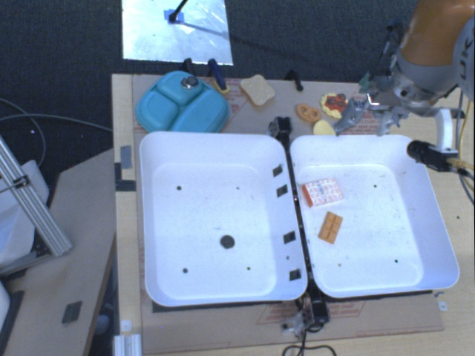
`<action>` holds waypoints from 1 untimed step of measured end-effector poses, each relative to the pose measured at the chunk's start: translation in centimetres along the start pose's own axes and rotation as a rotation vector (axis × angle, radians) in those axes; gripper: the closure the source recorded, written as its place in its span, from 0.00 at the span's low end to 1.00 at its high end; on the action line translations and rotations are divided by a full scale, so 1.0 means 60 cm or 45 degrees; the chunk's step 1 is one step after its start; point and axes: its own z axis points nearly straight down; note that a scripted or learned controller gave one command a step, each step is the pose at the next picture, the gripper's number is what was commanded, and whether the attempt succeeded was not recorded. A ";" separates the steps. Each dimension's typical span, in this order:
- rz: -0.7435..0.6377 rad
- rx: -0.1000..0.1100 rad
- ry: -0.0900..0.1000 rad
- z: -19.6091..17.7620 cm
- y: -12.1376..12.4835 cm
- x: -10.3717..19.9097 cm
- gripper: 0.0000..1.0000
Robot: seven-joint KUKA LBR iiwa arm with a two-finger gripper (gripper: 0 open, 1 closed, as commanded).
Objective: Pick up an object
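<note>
In the right bin (438,236) a small red-and-white box (322,192) lies near the left wall, and an orange cracker-like piece (330,227) lies just below it. A small dark round object (227,242) sits on the floor of the left bin (159,199). My gripper (367,119) hangs over the far rim of the right bin, up and to the right of the box. Its fingers (347,119) are spread open with nothing between them.
Behind the bins lie a blue lidded tray (182,104), a toast slice (257,90), a pretzel-like piece (307,112), a red-topped toy food (334,104) and a yellow piece (323,128). A shiny sheet (177,19) lies on the floor beyond. A metal frame (30,199) stands at left.
</note>
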 end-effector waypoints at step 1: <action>0.011 0.023 0.000 0.277 -0.089 -0.098 0.00</action>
